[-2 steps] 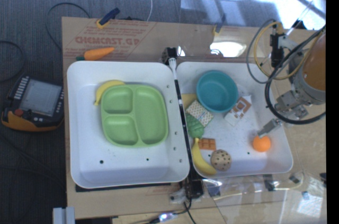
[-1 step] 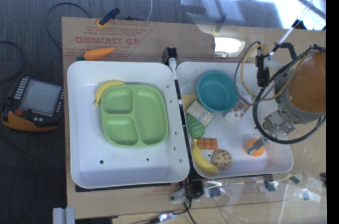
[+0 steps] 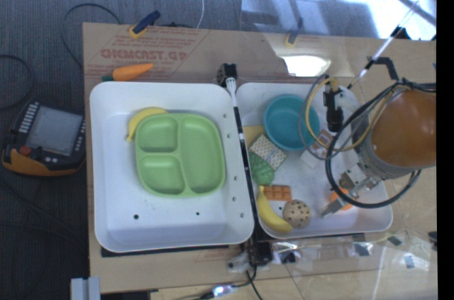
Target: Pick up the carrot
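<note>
An orange carrot-like piece (image 3: 335,206) lies at the front right of the right bin (image 3: 376,220). My gripper (image 3: 346,192) hangs right over it, low in the bin, under the arm's orange band (image 3: 404,128). The gripper's body and cables hide most of this piece, so I cannot tell whether it is held. A second orange carrot (image 3: 132,70) lies on the brown board outside the bins, behind the left bin (image 3: 106,220).
The right bin also holds a blue bowl (image 3: 287,123), a checkered packet (image 3: 267,150), a green item (image 3: 261,171), an orange waffle (image 3: 277,192), a banana (image 3: 272,215) and a spotted ball (image 3: 297,213). In the left bin sit a green divided plate (image 3: 177,153) and a banana (image 3: 140,118).
</note>
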Tool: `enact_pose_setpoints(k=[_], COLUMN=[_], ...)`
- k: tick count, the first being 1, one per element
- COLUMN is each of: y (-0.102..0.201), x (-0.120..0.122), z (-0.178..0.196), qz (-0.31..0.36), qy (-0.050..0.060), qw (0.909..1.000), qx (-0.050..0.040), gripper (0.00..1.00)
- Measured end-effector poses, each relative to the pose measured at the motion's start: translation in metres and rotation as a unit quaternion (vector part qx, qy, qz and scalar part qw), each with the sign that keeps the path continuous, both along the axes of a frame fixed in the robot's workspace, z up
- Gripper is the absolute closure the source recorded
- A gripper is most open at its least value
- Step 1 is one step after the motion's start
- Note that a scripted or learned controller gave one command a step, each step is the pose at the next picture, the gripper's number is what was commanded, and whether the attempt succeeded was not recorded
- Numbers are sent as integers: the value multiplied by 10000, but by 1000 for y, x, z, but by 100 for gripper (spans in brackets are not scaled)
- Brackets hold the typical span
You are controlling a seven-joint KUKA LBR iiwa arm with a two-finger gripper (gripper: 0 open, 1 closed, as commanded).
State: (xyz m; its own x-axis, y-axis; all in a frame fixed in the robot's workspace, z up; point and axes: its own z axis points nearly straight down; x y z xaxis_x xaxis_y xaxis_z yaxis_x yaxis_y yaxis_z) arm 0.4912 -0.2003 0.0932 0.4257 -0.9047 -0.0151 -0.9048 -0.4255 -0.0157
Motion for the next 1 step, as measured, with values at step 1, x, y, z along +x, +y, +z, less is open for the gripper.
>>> enact_pose_setpoints(k=[1], y=[3], x=[86], z=[-3], qz=[-337], qy=[17], qw=[9994], qx=[-20], gripper=[0])
